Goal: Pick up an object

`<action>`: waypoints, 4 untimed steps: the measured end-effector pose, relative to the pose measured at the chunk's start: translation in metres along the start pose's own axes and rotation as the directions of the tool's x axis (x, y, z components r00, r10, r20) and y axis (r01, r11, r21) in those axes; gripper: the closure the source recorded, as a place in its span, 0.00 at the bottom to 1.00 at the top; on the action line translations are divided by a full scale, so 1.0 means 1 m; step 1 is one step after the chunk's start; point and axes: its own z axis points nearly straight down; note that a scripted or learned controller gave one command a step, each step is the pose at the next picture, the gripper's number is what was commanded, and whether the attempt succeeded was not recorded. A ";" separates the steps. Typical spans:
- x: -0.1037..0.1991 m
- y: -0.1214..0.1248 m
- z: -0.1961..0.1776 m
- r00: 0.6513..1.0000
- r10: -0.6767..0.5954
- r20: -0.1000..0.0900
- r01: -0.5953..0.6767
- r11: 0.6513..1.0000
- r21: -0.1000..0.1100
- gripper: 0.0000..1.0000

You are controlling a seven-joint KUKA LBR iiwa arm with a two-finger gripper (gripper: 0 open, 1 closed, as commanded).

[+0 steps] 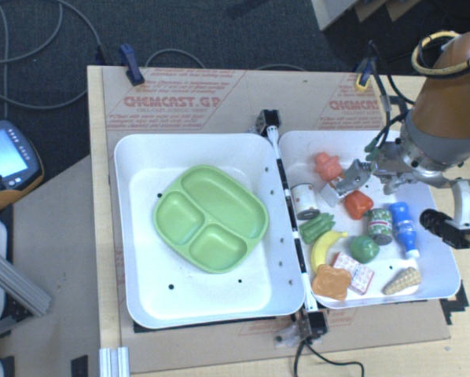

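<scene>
Green divided plate (211,218) alone in left bin (133,163), likely the drop side | right bin (447,277) crowded with toy food: banana (324,247), can (380,223), red pepper (358,204), cone (402,280) — pick candidates | gripper (350,181) low beside red pepper, over bin's middle; finger spread can't be told, nothing seen held.

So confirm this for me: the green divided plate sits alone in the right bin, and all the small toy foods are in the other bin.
Wrong bin. The camera view shows the green divided plate sitting alone in the left bin, not the right one. The rest holds: the small toy foods, such as the banana and the blue bottle, are in the other bin, the right bin.
</scene>
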 end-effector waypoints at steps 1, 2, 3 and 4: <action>-0.064 0.003 0.061 1.000 0.005 0.000 -0.005 1.000 0.007 0.00; -0.044 0.002 0.103 1.000 -0.002 0.008 0.002 1.000 -0.027 0.00; -0.042 0.011 0.122 1.000 -0.003 0.008 0.003 1.000 -0.026 0.00; -0.115 0.071 0.115 1.000 0.001 0.001 -0.001 1.000 -0.005 0.00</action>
